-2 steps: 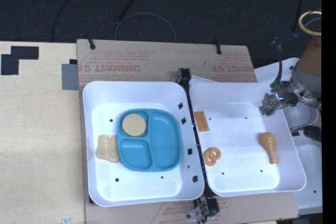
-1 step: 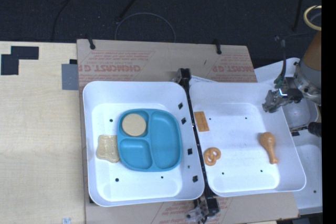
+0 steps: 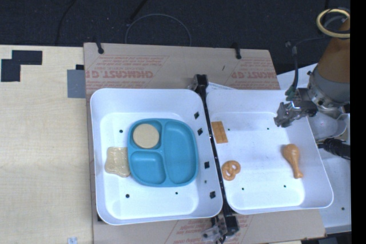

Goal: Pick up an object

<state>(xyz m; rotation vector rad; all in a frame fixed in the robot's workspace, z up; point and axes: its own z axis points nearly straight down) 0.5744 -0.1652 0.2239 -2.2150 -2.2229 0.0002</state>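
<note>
Two white bins (image 3: pixel 103 123) sit on the table: a pretzel (image 3: pixel 231 170) and drumstick (image 3: pixel 293 159) lie in the right one, while the pincer (image 3: pixel 284 114), finger state impossible to tell, hovers at its upper-right rim.

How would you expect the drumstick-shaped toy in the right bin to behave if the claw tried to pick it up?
The drumstick looks like moulded plastic, so it is probably stiff and light. Its rounded, tapering shape suggests it may roll or pivot if nudged off-centre. It lies flat on the right bin, apart from the pretzel, so a push should disturb nothing else.
</note>
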